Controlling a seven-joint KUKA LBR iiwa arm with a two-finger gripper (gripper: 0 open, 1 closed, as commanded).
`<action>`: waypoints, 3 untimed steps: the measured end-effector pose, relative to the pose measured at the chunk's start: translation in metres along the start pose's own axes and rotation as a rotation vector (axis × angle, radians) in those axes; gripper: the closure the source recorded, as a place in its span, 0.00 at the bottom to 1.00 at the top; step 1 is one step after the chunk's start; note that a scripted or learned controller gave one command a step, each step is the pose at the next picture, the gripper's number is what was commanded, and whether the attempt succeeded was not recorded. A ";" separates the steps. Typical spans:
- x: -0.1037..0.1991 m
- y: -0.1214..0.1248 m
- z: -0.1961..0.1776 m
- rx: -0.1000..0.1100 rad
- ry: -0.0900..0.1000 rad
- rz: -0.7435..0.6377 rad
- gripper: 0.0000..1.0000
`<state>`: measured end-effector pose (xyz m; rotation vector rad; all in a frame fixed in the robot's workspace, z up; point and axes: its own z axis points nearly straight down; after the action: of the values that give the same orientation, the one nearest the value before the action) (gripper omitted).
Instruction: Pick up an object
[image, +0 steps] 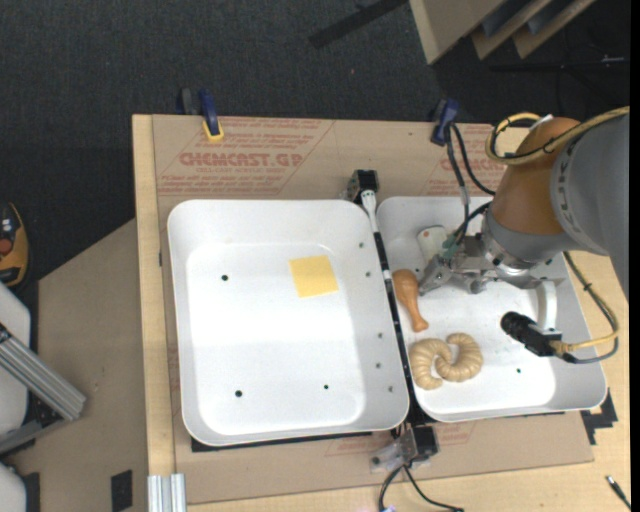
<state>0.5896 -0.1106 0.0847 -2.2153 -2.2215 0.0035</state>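
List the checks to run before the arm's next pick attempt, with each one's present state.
1. Gripper over the right white bin: ok.
2. Fingers open: cannot tell.
3. Orange drumstick-shaped toy free beside the gripper, not held: ok.
4. Beige curled croissant-shaped toy apart from the arm: ok.
5. Yellow square slice lying alone in the left white bin: ok.

A robotics lab: clamped bench board (300, 150), cabled arm (560, 190).

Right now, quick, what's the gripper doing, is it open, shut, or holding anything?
Gripper: low in the right bin, beside the drumstick; open or shut cannot be told.
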 end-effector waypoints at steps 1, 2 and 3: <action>0.010 0.046 -0.003 -0.014 -0.016 0.003 0.00; 0.007 0.058 -0.002 0.000 -0.012 0.007 0.00; 0.011 0.059 -0.011 -0.004 -0.005 0.005 1.00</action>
<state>0.6486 -0.0990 0.0958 -2.2252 -2.2203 0.0049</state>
